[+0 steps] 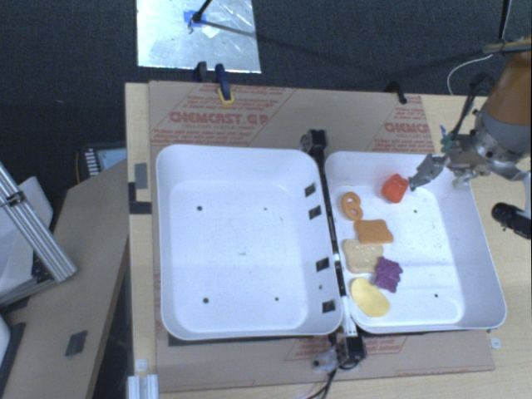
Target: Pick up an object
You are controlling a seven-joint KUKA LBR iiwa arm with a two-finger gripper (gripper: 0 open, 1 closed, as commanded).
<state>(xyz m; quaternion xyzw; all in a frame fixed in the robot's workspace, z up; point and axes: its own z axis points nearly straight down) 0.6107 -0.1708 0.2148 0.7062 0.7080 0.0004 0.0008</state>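
The right bin (465,256) holds several toy foods: a red-orange block (395,189) near the back, an orange pretzel shape (351,204), an orange slab (373,232), a tan bread slice (362,256), a purple grape bunch (387,273) and a yellow oval (369,298). My gripper (421,175) hangs over the back of this bin, just right of the red-orange block and close to it. I cannot see whether it touches the block. The arm with its orange band (509,98) reaches in from the right.
The left bin (241,239) lies beside the right one, with a black hinge strip (328,239) between them. A foil-like sheet (197,23) lies beyond the bench at the back. A metal frame (29,231) stands at the far left.
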